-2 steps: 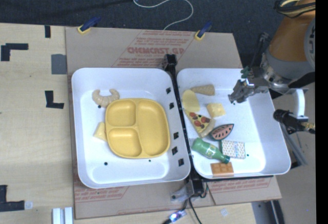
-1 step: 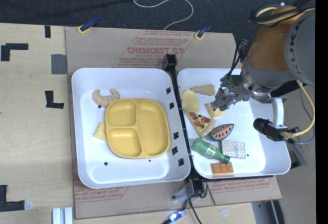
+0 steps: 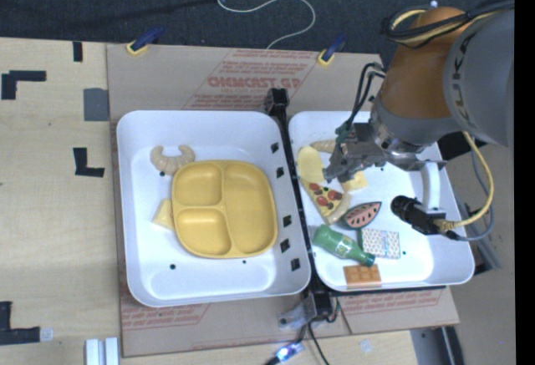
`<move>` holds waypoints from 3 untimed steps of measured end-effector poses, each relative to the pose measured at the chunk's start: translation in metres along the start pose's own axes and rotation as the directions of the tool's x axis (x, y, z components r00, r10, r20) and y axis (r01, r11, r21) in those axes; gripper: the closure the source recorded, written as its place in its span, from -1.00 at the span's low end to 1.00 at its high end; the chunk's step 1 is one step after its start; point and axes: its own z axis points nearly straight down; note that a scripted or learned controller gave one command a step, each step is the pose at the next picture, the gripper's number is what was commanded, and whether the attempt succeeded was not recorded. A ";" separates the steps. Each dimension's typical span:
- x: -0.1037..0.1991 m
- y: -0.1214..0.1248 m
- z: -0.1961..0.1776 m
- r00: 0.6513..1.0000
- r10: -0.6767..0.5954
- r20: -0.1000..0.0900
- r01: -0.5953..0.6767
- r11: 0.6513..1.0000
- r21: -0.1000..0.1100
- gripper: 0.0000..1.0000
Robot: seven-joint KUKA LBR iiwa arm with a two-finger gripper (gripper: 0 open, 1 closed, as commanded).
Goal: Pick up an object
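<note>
Two shallow white bins side by side on a cardboard sheet laid over the surface, presumably to protect it and mark the work zone; blue clips at the sheet's upper corners apparently pinning it down. Printed in red on the cardboard, upside down and too faint to read with confidence. Left bin, centre-left of the frame: a yellow divided plate over a pale wedge, with a tan curved toy piece just above it. Right bin, centre-right: scattered toy food, so plenty of candidates for the pick, among them a pizza slice, a watermelon slice, a green bottle lying flat, a speckled square piece, an orange cracker near the lower rim and a pale yellow piece by the dividing wall. Gripper low over the upper left part of the right bin, just above the pizza slice and beside the pale yellow piece, probably lined up on one of those two. Whether open or closed: cannot tell, dark metal hiding the tips from this slanted view. Nothing visibly lifted; every object seemingly flat on the bin floor. Grey arm with its orange band at the upper right, cables looping beside it. White cord trailing across the dark floor at the top.
</note>
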 end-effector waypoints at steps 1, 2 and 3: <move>0.003 -0.012 -0.004 1.000 0.004 0.001 -0.004 1.000 0.001 1.00; -0.001 -0.011 -0.004 1.000 0.004 0.001 -0.004 1.000 0.000 1.00; 0.007 -0.005 0.014 1.000 0.005 0.003 -0.005 1.000 0.002 1.00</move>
